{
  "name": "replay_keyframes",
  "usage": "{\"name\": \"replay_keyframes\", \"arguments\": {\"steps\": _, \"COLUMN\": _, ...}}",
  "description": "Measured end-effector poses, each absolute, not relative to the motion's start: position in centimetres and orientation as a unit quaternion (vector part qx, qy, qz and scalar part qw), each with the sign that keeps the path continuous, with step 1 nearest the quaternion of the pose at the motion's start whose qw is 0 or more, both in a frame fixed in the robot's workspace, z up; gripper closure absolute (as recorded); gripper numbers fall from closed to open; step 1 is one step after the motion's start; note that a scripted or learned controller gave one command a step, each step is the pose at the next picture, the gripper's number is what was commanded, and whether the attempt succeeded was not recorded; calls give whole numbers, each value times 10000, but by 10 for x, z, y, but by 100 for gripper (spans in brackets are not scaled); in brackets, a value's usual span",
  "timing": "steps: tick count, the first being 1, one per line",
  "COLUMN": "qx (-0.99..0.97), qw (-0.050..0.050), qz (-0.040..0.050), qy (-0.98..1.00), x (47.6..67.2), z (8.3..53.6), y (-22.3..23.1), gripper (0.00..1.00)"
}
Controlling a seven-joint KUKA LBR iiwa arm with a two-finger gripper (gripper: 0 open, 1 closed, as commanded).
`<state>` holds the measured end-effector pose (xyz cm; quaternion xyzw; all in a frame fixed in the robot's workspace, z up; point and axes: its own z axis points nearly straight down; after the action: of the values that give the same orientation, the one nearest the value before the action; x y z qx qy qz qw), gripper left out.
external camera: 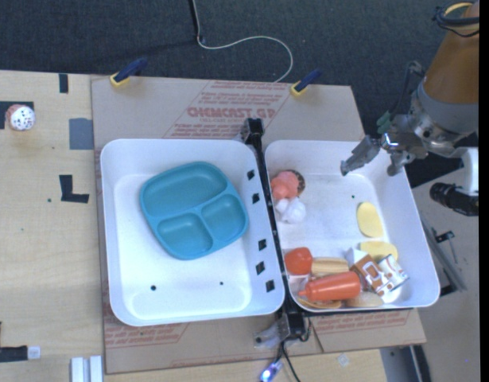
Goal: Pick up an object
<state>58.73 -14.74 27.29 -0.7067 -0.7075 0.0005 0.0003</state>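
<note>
My gripper hangs over the far right corner of the right bin, open, with nothing between its fingers. Below it in that bin lie a pink and white toy by the divider, a yellow oval piece, a second yellow piece, a red tomato-like toy, a hot dog and a red and white box. The toys cluster along the bin's near side, apart from the gripper.
The left bin holds a blue divided plate. Black clips line the divider between the bins. A white cable loops behind the bins. A small die-like ball sits at far left on the bench.
</note>
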Motion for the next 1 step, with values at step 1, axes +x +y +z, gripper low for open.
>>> {"name": "replay_keyframes", "arguments": {"steps": 1, "qx": -7061, "qw": 6, "qz": 5, "qy": -7081, "x": 587, "z": 283, "y": -147, "gripper": 100}}
